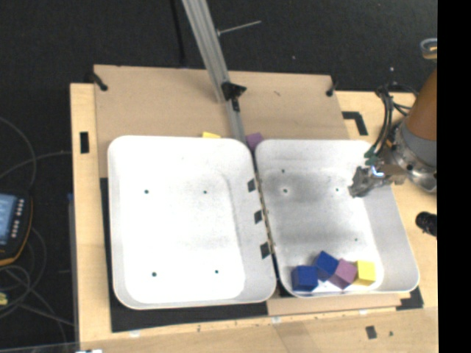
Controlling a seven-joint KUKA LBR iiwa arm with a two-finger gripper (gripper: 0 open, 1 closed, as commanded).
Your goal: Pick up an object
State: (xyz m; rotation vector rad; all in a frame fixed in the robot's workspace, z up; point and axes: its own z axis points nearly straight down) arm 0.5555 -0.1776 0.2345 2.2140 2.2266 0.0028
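Left bin (125, 197): a shallow white tray on the left half of the surface (162, 101), showing only a few dark dots on its floor. A yellow piece (211, 134) lies on the surface just beyond its far rim, and a purple piece (255, 140) sits near the gap between the 2 bins at their far edge. Right bin (294, 168): 4 blocks cluster in its near corner region, from left to right a dark blue block (305, 277), a second blue block (327, 262), a purple block (344, 272) and a yellow block (366, 272), touching or just beside one another. Jaws (360, 183): they hang over the right bin's far right part, well apart from the blocks; whether they are open or closed cannot be told.
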